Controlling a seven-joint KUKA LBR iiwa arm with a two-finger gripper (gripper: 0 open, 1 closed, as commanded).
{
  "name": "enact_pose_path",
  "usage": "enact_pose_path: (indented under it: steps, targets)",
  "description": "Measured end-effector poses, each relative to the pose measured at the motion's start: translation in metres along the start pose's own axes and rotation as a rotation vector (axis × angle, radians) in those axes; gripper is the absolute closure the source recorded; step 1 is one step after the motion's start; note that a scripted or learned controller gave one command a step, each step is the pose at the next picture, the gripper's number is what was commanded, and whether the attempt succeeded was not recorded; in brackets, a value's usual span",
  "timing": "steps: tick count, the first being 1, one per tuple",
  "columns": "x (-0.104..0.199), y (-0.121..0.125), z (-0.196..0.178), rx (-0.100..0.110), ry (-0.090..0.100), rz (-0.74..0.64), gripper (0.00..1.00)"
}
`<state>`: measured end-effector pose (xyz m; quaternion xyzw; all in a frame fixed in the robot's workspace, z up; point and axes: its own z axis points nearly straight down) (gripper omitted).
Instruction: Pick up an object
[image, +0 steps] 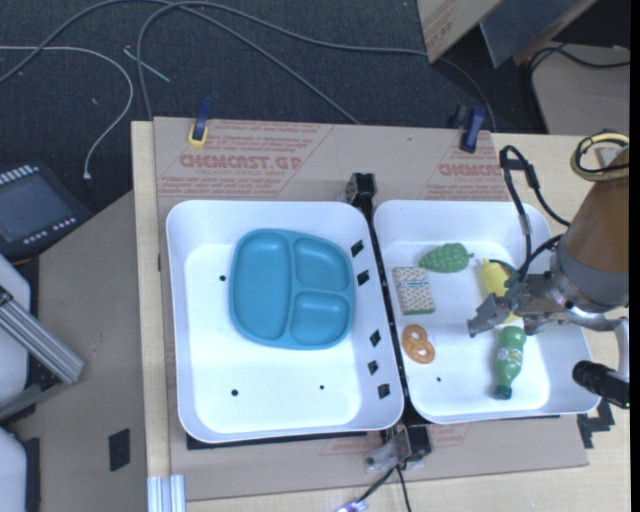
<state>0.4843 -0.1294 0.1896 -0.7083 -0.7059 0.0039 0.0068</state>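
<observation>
The right bin (455, 400) holds a green bottle (507, 362) lying near its right side, a yellow object (493, 274), a green leafy toy (446, 259), a small printed packet (413, 290) and an orange pretzel (418, 344). My gripper (507, 311) hangs over the right bin, just above the bottle's top end and below the yellow object. Its dark fingers spread to either side with nothing visible between them.
The left bin (200, 380) bears a blue divided plate (293, 288). A black divider with clips runs between the bins. Cables (517, 180) loop over the right bin's far edge. Cardboard backing lies under both bins.
</observation>
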Motion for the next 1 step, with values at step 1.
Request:
enact_pose_path:
  steps: [1]
  targets:
    - [0.0004, 0.0031, -0.0061, -0.013, -0.002, -0.004, 0.0]
